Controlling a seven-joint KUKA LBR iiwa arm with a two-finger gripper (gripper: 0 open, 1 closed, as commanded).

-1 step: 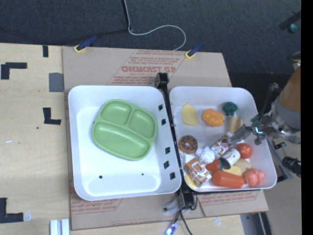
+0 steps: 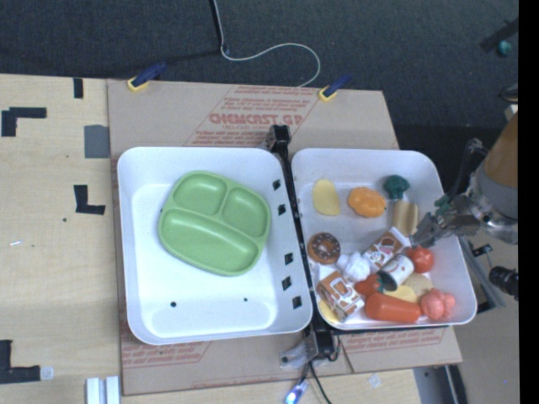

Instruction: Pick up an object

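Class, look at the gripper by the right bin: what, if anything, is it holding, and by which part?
Nothing is seen held. The gripper hovers at the right bin's right edge, near the toy food, with no object between its fingers.

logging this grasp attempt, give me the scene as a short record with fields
left bin: holds a green divided plate
right bin: toy food, including a yellow piece, an orange piece, a chocolate donut, a red sausage
gripper: over the right bin's right side, fingers near a tan piece
held: nothing seen between the fingers
arm: enters from the right edge
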